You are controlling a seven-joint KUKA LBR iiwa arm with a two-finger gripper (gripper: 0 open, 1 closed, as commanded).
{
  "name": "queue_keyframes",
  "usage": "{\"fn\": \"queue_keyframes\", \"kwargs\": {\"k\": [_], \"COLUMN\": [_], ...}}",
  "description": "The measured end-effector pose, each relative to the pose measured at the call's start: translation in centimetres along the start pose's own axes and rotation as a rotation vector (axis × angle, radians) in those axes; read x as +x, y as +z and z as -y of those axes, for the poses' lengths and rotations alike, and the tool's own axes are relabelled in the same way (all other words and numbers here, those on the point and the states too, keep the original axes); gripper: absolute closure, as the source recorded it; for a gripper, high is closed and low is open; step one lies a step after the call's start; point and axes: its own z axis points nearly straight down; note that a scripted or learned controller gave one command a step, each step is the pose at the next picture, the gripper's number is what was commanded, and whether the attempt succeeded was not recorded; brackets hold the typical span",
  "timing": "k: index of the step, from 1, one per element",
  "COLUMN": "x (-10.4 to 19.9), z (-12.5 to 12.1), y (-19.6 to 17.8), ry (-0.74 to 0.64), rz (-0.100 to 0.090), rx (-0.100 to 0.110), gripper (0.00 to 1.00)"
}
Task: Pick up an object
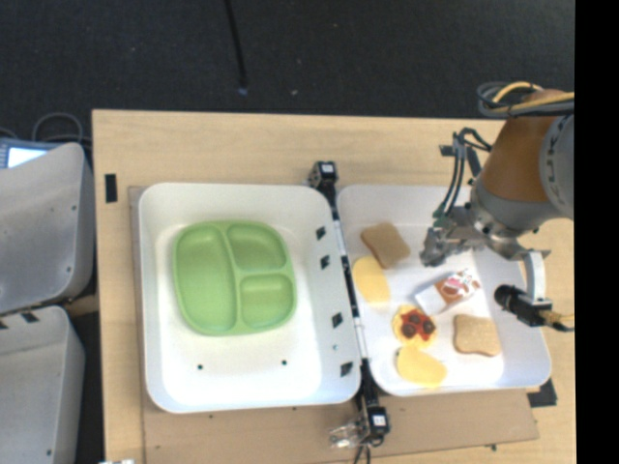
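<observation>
The right bin holds several food items: a brown bread slice, a pale yellow piece, a yellow round with red and dark topping, another yellow piece, a small tan toast and a white packet with red print. My gripper hangs over the right bin, just right of the brown bread slice and up-left of the packet. Nothing shows between its tips.
The left bin holds a green divided tray. A ridge with black clips separates the bins. The arm's grey and orange wrist covers the right bin's far right corner. A grey case sits left of the bench.
</observation>
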Motion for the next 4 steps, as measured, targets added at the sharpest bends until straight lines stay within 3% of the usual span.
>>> {"fn": "queue_keyframes", "kwargs": {"k": [2, 4], "x": [-0.7, 10.1], "z": [-0.5, -2.8], "y": [-12.9, -11.7], "ry": [-0.008, -0.013], "rz": [0.001, -0.003], "rx": [-0.004, 0.002], "gripper": [1.00, 1.00]}}
